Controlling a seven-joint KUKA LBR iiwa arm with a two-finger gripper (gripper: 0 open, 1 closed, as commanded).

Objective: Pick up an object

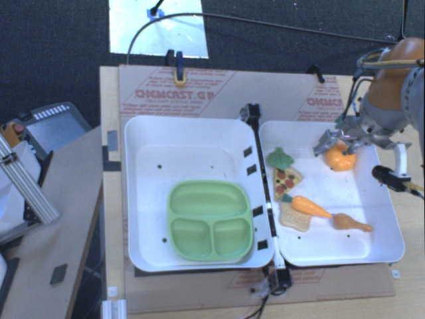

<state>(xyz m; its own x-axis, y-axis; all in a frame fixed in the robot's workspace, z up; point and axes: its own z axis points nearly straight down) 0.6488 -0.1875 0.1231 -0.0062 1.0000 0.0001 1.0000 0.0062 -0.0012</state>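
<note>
Nearest us sits the green tray (pixel 211 219), three-sectioned, in the left bin (pixel 143 145). Past the divider, the right bin (pixel 382 238) holds the toys: a carrot (pixel 309 207) lying over a toast slice (pixel 294 218), a drumstick (pixel 352 222) just right of them, a pizza slice (pixel 287 178) and a green leafy piece (pixel 279 157) near the divider.

The orange fruit (pixel 340 159) lies at the far right of that bin, and we take it as the target. The gripper (pixel 337 141) hangs right over it, fingers spread either side of its top edge, not closed on it; we see no grasp. The fruit sits just below and a touch nearer us than the fingertips, so we judge the coming move as a short straight drop, then a squeeze. Being roundish, it has no long axis to line up with, but it may roll out of the closing fingers.
</note>
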